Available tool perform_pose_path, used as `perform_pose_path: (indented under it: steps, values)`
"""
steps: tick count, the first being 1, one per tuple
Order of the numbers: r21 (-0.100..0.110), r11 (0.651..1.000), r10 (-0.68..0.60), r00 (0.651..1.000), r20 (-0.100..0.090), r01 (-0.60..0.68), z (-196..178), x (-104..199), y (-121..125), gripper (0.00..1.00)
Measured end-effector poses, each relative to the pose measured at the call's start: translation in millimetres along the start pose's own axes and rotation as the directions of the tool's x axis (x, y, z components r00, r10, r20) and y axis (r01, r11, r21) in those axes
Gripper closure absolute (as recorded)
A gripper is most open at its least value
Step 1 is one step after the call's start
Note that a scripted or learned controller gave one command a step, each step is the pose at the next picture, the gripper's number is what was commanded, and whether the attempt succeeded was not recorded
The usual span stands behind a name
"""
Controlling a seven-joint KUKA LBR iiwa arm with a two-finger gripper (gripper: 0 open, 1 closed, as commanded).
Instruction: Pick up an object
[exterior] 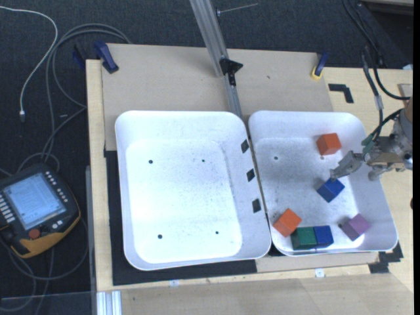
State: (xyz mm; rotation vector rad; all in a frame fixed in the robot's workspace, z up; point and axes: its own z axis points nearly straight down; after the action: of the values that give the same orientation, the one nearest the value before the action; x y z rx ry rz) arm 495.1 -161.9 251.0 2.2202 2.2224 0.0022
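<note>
No brand, label or readable writing is showing anywhere; the teach pendant [34,207] lying on the floor at nine o'clock is glowing, but its screen text is too small to read. The tabletop [164,77] is showing as pale brown board, with blue clamps [105,57] gripping its far edge at eleven and one o'clock, and black tape marks sitting at its right side. A metal rail [209,28] is slanting in from twelve o'clock down toward the seam between the bins. Dark carpeted floor [39,110] is surrounding everything, with cables [46,51] trailing across it at ten o'clock.

The left bin [180,189] is lying just beside the right bin [308,182]. In the right bin, the upper orange block [329,144] is sitting at two o'clock of the bin, the blue block [330,189] near the middle, the lower orange block [287,222] at seven o'clock, the green block [304,237] and the dark blue block [323,235] touching side by side at six o'clock, and the purple block [356,226] at five o'clock.

The end effector [346,166] is reaching in from three o'clock, hovering just above the blue block; whether its fingers are wide or narrow, I cannot tell, and no block is showing between them.
</note>
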Motion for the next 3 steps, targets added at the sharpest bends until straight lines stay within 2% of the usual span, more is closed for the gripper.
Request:
perform_pose_path:
  steps: [1,2,3]
  values:
    - [0.008,1.000,0.000,1.000,-0.002,0.000,132,-19,47,0.00]
    - [0.006,1.000,-0.003,1.000,-0.004,0.003,153,29,38,0.00]
    - [0.000,1.000,0.000,1.000,-0.001,0.000,140,27,39,1.00]
